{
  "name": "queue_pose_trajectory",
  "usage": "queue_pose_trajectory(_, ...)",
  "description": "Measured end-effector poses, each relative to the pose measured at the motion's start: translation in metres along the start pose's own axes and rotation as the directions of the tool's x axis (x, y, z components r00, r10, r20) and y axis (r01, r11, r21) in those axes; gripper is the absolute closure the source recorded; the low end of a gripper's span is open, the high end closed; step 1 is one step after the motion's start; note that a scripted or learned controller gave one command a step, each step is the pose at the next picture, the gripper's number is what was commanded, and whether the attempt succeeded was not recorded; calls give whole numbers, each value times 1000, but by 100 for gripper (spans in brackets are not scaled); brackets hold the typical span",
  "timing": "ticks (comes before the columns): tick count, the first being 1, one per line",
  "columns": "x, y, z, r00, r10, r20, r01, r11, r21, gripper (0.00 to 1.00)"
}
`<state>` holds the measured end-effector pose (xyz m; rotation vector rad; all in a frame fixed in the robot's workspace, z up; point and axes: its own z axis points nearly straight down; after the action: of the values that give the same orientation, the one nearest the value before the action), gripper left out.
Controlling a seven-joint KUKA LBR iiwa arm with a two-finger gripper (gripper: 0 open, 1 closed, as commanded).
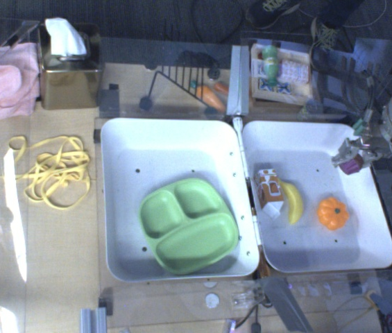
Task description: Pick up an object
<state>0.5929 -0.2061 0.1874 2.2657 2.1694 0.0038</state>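
Note:
My gripper (352, 159) hangs over the right edge of the right bin (307, 255), raised above the bin floor. A small purple object (352, 165) shows between its fingertips, and the fingers are shut on it. In the same bin lie an orange pumpkin (333, 214), a yellow banana (293, 201) and a small white and brown carton (270, 191) that touches the banana. The left bin (123, 186) holds a green divided plate (189, 225).
A ridge where the two bins meet runs down the middle (245, 186). On the bench to the left lie a yellow cord (50, 168), a tissue box (67, 64) and a pink cloth (1, 82). Behind the bins are a wire rack (182, 82), a carrot (211, 97) and a packet (280, 71).

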Motion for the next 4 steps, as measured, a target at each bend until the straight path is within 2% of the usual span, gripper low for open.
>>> queue_pose_trajectory(1, 40, -13, -57, 997, 83, 0, -83, 997, -1, 100)
queue_pose_trajectory(2, 40, -13, -57, 997, 83, 0, -83, 997, -1, 0)
queue_pose_trajectory(3, 108, -14, 61, 997, 75, -2, -75, 997, -3, 0)
queue_pose_trajectory(4, 65, 44, 101, 1000, -3, -1, 3, 1000, 2, 0)
